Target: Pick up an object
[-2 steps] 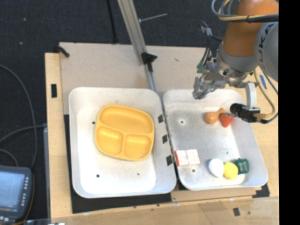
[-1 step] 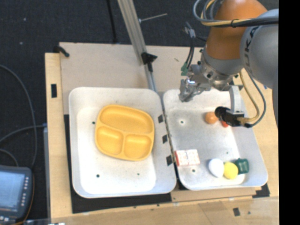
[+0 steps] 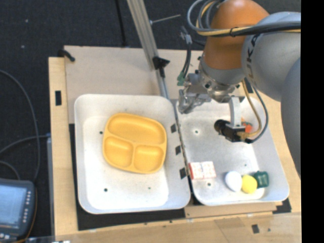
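Left bin [image 3: 91, 196]: shallow, white, rounded corners; holds a yellow divided plate [image 3: 134, 142], smooth plastic, three compartments, lying flat near the middle.
Right bin [image 3: 276, 171]: same make, touching the left bin along the centre; holds four loose things at its near edge.
Small box [image 3: 202, 170]: white with red print, by the near left corner; writing too small to read.
White egg-shaped object [image 3: 233, 180]: smooth, just beside a yellow ball [image 3: 249, 184].
Green object [image 3: 261, 178]: dark, small, touching the ball's right side.
Gripper [image 3: 188, 101]: metallic, low over the right bin's far left corner, well apart from all objects; finger state cannot be told.
Arm [image 3: 238, 32]: orange band, grey casing with partly readable letters "UK".
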Motion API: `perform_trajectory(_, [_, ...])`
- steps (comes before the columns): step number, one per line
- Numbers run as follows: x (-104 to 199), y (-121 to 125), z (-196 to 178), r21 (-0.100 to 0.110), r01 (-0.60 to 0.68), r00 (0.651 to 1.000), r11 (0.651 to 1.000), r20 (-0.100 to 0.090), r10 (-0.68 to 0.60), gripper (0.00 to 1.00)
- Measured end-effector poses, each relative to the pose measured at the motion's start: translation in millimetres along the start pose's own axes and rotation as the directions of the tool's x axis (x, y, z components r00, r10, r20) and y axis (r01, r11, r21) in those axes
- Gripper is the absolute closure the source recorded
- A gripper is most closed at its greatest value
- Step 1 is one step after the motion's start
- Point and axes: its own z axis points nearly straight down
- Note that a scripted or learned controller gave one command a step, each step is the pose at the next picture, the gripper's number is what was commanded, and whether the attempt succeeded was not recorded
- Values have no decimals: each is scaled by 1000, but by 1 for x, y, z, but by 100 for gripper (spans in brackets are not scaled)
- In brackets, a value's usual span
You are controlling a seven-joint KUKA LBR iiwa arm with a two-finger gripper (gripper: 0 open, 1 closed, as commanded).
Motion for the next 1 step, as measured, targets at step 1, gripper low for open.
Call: perform_trajectory(1, [54,-8,14,1,1,1000,1000,0,-1,100])
